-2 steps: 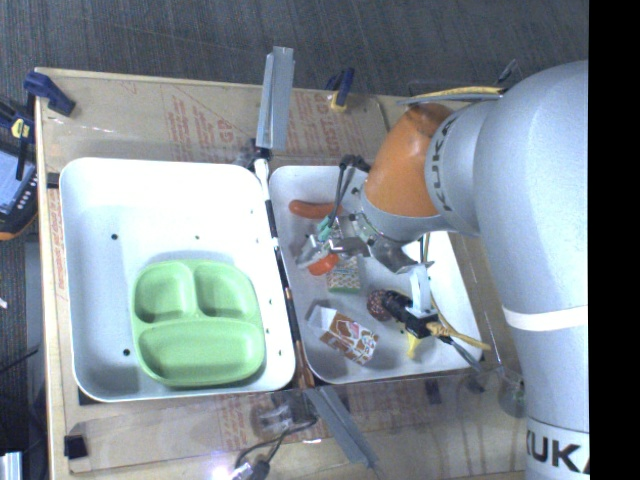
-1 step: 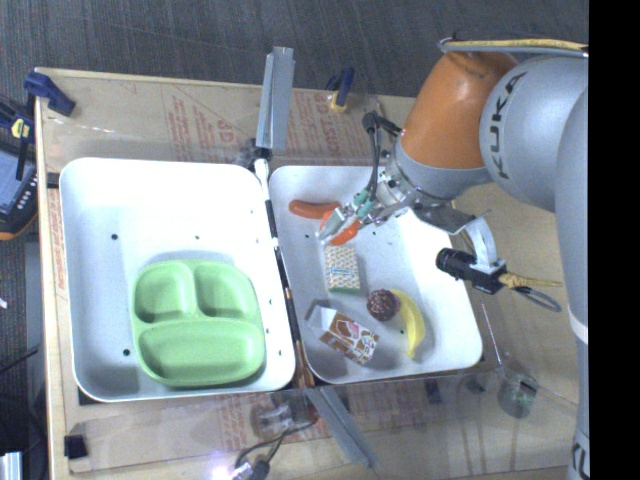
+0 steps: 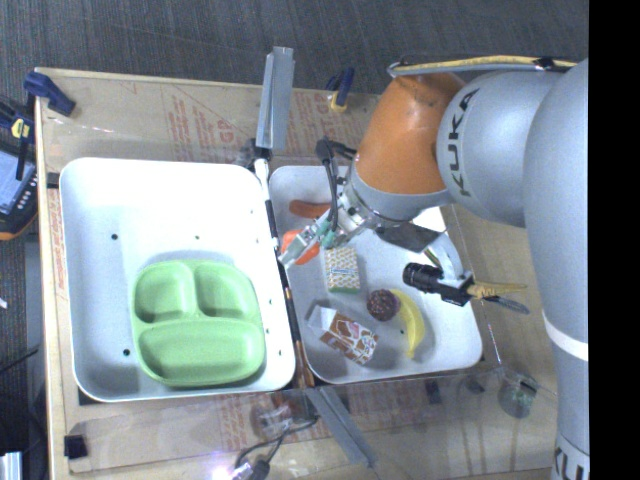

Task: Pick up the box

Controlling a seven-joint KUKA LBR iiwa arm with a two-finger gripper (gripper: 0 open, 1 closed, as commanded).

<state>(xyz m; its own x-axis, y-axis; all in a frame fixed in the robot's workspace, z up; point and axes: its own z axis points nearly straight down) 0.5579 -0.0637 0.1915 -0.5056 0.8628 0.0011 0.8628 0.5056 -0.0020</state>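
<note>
Right bin (image 3: 465,353): one box (image 3: 342,267), one banana (image 3: 411,323), one brown ball (image 3: 382,304), one packet (image 3: 346,335); tool (image 3: 312,236) state unclear.

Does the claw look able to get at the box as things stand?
Probably yes. The box lies flat in the right bin with its top uncovered, and the claw hovers just beside its upper-left corner. The carrot close by could crowd the grasp.

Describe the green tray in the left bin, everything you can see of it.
The green tray is a pale green, plastic-looking divided plate with rounded corners. It has three compartments: two smaller ones side by side on the far side and one long one on the near side, all bare. It lies flat and slightly skewed on the floor of the left bin, toward its near right corner. Nothing rests on it.
</note>
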